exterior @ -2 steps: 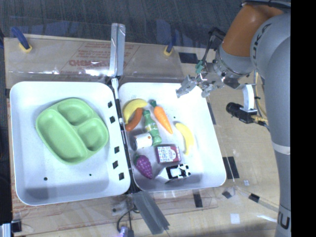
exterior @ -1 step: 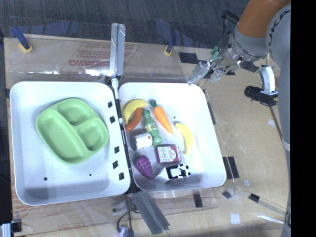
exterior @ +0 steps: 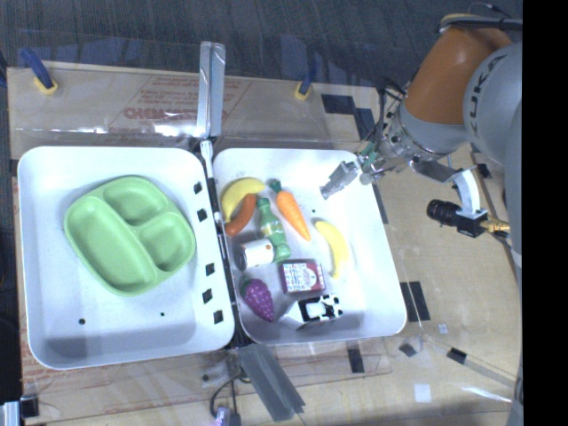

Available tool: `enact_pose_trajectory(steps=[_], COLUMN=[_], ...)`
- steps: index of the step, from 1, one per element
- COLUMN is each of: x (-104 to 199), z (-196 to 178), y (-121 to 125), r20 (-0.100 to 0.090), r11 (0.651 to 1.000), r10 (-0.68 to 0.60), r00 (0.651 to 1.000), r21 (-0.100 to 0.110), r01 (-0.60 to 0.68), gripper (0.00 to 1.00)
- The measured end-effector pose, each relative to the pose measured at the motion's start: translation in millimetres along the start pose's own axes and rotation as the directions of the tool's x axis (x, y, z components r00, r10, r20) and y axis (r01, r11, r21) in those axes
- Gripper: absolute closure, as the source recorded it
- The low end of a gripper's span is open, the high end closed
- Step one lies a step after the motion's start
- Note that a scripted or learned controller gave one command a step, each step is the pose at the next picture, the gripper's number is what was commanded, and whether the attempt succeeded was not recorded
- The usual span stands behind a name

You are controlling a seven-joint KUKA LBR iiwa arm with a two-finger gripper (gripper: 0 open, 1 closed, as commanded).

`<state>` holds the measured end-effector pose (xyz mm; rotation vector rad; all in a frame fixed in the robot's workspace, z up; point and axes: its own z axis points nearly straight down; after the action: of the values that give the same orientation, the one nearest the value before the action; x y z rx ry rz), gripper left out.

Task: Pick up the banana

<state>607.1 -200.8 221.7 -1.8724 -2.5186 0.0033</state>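
1. Banana [exterior: 333, 245]: lies on the floor of the right bin [exterior: 377, 278], in its right half, long axis running from upper left to lower right, curved. It is just right of the carrot and apart from the bin's right wall. Nothing grips it.
2. Carrot [exterior: 293, 213]: orange, green top pointing to the far side, lying aslant beside the banana's upper end.
3. Green bottle [exterior: 272, 229]: lies left of the carrot, touching or nearly touching it.
4. Second yellow fruit [exterior: 240, 195]: in the bin's far left corner, with an orange-red piece [exterior: 240, 224] just below it.
5. White can [exterior: 257, 253]: on its side below the bottle. Right of it sits a dark red packet [exterior: 300, 277].
6. Purple grapes [exterior: 259, 298]: near the bin's near edge; a black-and-white item [exterior: 318, 309] lies to their right.
7. Gripper [exterior: 338, 181]: above the far right part of the right bin, pointing down and left, up and to the right of the carrot and well apart from the banana. It has nothing in its grasp; how far the fingers are spread cannot be told at this resolution.
8. Arm [exterior: 448, 74]: grey with an orange band, reaching in from the right.
9. Left bin [exterior: 40, 264]: holds a green divided plate [exterior: 129, 233].
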Motion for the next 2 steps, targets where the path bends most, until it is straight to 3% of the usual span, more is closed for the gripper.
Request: enact_pose_trajectory(steps=[1,2], x=[6.1,6.0], z=[131.3,122.3], y=[-52.1,-51.9], r20=[-0.001,-0.001], r11=[0.999,0.999], r10=[0.040,0.035], r00=[0.999,0.999], r21=[-0.001,0.001], r01=[-0.040,-0.035], gripper=[0.00,1.00])
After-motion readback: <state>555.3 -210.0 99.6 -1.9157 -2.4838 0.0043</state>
